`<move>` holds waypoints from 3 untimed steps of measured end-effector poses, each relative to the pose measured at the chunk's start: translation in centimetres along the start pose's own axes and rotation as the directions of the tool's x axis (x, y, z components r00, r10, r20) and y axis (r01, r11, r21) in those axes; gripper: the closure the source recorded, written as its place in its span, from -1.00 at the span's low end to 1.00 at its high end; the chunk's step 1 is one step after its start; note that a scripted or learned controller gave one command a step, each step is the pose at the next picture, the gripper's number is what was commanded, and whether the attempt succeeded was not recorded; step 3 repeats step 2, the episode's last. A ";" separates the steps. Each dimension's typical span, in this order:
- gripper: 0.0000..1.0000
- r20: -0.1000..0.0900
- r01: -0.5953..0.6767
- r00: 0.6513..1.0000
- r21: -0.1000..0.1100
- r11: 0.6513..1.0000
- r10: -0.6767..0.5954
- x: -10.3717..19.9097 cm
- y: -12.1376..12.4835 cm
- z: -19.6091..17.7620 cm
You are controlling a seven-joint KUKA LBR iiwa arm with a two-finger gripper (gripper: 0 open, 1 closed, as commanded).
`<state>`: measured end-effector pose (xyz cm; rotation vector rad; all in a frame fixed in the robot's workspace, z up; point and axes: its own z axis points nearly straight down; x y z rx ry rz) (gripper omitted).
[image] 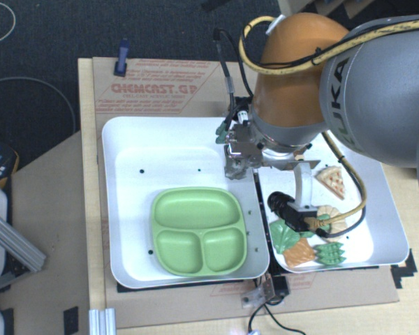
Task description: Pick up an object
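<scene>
Gripper (237, 158) is hovering at the left bin's (146, 152) right edge, open or closed I cannot tell; plate (199, 230) is looking light, stiff, slick, best pinched at its rim.

A robotics lab: an industrial arm (377, 82) over two white bins (126, 159) on a cardboard-topped counter (153, 82), loose cables (12, 19) across dark carpet (91, 12).

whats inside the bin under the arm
A pizza-slice toy, green leafy toys and an orange piece lie in the bin's uncovered part. The arm covers its far part, so anything there is hidden.
</scene>
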<state>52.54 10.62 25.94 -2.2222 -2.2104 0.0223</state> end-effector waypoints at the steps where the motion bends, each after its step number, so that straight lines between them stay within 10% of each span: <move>1: 1.00 -0.006 0.004 1.000 -0.017 1.000 -0.004 0.2 0.1 -2.0; 3: 1.00 -0.006 0.003 1.000 -0.018 1.000 -0.003 0.3 0.1 -3.0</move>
